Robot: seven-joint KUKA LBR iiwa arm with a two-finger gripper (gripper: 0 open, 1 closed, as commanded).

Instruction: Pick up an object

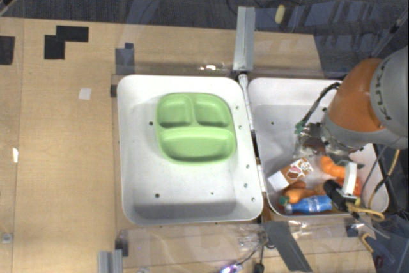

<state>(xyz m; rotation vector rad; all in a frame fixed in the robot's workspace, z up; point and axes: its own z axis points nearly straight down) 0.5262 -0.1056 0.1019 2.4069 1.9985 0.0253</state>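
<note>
Two white bins sit side by side on the worktop (pixel 57 156). The left bin (pixel 137 201) has a green tray (pixel 193 126) with three sections lying in it. The right bin (pixel 281 102) has a small heap of things in its near corner.

The arm (pixel 364 105) reaches down over that heap. The gripper (pixel 313 144) hangs just above the things, but the arm hides much of it, so I cannot tell its state or whether it has anything.

In the heap I see a blue bottle (pixel 313 204) lying on its side, an orange toy (pixel 332 168) and a small crinkly packet (pixel 295 171).

The bottle looks light and hard. It is round and smooth, so it may roll or slip. I think the best place to take it is across the middle. The packet looks soft and thin, so it may be hard to pinch.
</note>
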